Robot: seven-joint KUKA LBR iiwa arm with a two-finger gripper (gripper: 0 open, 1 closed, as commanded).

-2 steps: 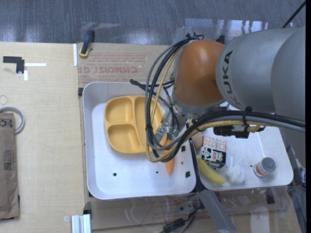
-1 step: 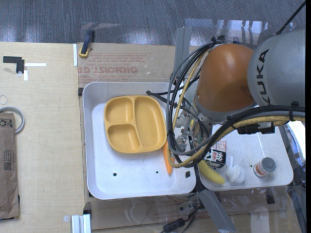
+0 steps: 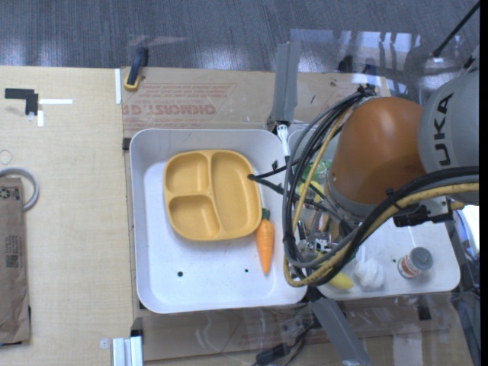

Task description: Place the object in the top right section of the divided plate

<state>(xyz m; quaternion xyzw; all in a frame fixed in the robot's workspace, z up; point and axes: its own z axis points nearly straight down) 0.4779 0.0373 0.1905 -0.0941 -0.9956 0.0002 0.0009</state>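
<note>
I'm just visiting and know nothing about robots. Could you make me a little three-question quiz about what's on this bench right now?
1. True or false: the toy carrot lies inside a compartment of the yellow divided plate.
2. Which bin holds the plate? A) the left bin B) the right bin C) neither
3. Fill in: the band on the arm, which hangs over the gap between the two bins, is coloured ____.

Key:
1. False. The carrot lies on the bin floor, against the plate's lower right edge.
2. A.
3. Orange.
</note>
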